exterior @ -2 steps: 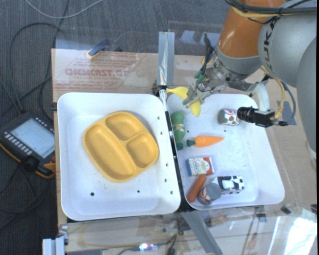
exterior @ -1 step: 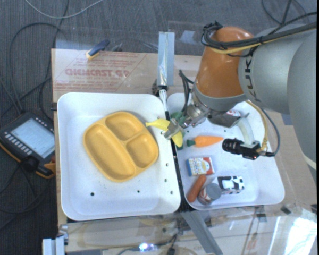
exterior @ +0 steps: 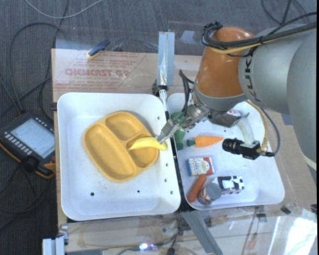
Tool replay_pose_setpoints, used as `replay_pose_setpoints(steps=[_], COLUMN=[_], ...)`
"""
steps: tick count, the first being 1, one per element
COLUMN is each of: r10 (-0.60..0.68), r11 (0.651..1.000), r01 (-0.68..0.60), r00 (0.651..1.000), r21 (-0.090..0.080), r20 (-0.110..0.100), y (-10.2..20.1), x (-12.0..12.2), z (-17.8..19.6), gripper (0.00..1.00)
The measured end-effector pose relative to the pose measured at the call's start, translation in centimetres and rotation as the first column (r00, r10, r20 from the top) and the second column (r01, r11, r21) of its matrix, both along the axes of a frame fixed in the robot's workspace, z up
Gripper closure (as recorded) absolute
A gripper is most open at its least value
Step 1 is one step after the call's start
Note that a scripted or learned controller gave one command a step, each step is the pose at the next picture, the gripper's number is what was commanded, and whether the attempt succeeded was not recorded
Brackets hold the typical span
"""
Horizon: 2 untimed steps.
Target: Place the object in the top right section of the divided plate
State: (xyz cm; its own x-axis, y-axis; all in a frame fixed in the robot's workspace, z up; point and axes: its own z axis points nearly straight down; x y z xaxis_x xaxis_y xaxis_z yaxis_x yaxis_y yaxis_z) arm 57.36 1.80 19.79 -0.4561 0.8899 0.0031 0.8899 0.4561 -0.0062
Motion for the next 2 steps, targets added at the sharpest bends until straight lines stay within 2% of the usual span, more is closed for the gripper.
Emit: replay_pose_setpoints(steps=[1,2], r10=[-0.308,-0.308], r11=[0.952,0.951], r01=[0.308,0.308], r00=[0.952,0.951], r21=[-0.003,-0.005], r20=[-0.001,-0.008], y=[-2.05,-2.12], x=[-3.42,-3.53], z=[-1.76,-1.14], gripper=[0.0,1.0])
